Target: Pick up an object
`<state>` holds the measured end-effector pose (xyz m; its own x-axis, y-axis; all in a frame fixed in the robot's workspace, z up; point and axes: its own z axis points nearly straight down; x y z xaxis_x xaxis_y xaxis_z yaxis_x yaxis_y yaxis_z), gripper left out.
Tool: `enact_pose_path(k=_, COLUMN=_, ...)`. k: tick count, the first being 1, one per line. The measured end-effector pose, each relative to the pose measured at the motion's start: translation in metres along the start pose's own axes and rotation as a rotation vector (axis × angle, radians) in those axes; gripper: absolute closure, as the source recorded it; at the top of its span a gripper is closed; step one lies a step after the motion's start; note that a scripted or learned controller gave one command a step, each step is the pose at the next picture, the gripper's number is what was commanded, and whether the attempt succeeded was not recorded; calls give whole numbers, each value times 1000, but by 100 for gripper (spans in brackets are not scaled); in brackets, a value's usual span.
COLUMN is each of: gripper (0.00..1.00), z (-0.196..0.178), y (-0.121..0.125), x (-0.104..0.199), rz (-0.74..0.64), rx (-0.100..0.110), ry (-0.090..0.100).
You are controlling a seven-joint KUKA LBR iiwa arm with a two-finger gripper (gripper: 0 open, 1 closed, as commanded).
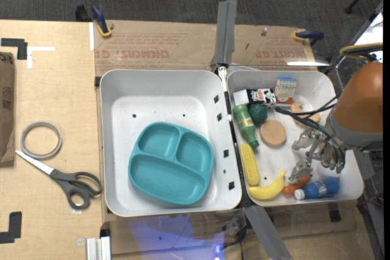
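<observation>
I have the jaws (pixel 303 172) low in the right bin's (pixel 317 78) near corner over a small orange piece (pixel 300 179); I can't tell their spread. Next: close, lift.

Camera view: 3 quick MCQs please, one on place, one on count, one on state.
1. Where does the teal divided plate lie?
A. in the left bin
B. in the right bin
C. on the bench by the scissors

2. How many sections does that plate have?
A. two
B. three
C. five

3. How is the green bottle posed?
A. standing upright
B. lying on its side
C. propped on the tape roll

Answers:
1 A: the plate lies on the floor of the left bin, while the food items fill the right bin.
2 B: one long section and two smaller ones show.
3 B: the bottle lies flat along the right bin's left wall, above the corn cob.
</observation>
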<state>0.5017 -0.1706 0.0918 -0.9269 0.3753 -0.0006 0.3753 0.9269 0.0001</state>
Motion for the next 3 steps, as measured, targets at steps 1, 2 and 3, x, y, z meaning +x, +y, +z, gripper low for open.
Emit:
enact_pose_path(k=1, gripper=0, z=0, y=28, x=37, rz=33, rx=0, ry=0)
enact_pose_path(k=2, gripper=0, z=-72, y=-33, x=-56, rz=-14, rx=0, ry=-4)
enact_pose_path(k=3, gripper=0, z=0, y=-25, x=-74, rz=-4, rx=1, ry=-2)
